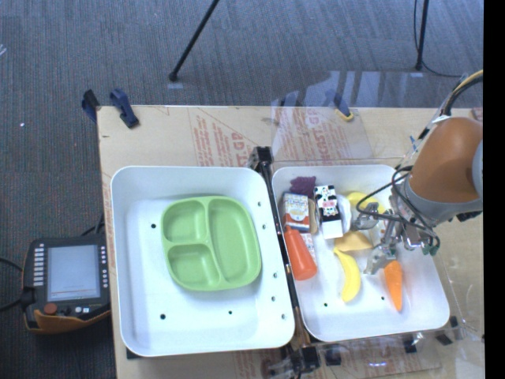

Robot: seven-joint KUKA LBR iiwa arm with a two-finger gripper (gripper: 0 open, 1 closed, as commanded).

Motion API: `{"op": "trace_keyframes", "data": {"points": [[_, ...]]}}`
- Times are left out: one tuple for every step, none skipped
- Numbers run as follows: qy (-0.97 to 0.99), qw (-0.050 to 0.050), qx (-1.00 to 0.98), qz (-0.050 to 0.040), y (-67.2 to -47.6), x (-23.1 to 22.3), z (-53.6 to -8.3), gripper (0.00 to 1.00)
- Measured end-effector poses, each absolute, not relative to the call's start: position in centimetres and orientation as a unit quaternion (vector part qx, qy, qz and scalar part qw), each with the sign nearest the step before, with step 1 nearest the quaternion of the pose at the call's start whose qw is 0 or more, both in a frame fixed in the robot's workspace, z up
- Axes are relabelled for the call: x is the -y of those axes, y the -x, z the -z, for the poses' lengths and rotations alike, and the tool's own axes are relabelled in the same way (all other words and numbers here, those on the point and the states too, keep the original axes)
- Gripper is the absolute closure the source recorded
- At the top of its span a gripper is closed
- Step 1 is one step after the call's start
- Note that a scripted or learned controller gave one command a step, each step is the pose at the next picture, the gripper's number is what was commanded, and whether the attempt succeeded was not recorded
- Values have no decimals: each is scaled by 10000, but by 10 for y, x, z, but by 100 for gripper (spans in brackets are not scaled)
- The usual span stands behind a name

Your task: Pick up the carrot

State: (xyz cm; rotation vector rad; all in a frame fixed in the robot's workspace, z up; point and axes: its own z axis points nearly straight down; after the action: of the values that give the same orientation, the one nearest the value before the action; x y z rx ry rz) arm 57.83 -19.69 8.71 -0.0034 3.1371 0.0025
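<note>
End effector [384, 253] hovers just above carrot [393, 283] in right bin [442, 310], beside banana [348, 275].

A single fixed camera is mounted above the surface [189, 136] and looks down on it at a slant. The view is distant enough to take in both white bins side by side: the left bin [134, 322] and the right bin [426, 314]. Grey carpet floor [79, 38] fills the upper part of the frame, beyond the far edge of the surface. The arm [446, 164] enters from the right edge of the frame.
</note>
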Motion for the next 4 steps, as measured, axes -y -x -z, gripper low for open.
{"op": "trace_keyframes", "data": {"points": [[40,61,-10000,6,-582,195,-99,100],[1540,94,-9880,25,-562,211,-97,100],[1549,4,-9879,-20,-556,209,-88,0],[657,-18,-9978,-24,-500,208,-85,0]]}}
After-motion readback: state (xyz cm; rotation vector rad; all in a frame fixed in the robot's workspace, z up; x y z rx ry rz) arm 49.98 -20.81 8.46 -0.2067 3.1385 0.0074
